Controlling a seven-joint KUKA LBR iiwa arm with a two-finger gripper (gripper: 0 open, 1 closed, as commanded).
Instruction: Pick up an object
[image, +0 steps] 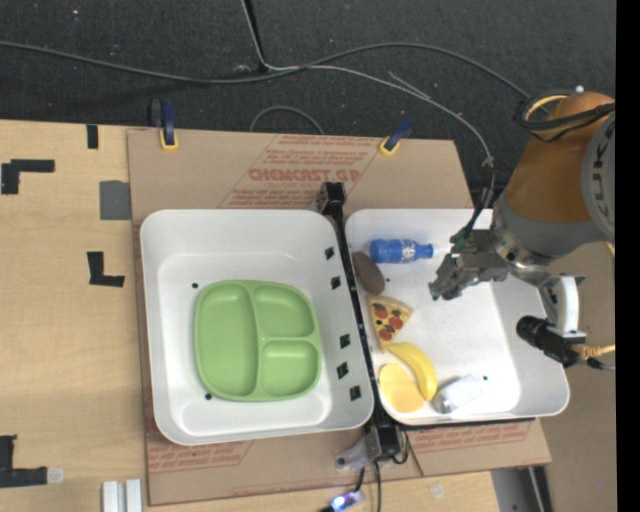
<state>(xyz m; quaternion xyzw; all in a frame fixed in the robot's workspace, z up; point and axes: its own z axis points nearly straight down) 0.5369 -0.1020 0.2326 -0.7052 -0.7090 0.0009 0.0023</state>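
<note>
Your gripper (447, 282) hovers right of centre over the right bin (520, 395), just beside the blue bottle (400, 250); its opening, you can't tell.

The bench is viewed from one fixed camera set above it, looking down at a slant; both white bins (160, 300) are taken in whole, and the arm (560, 190) is cut off at the right
</note>
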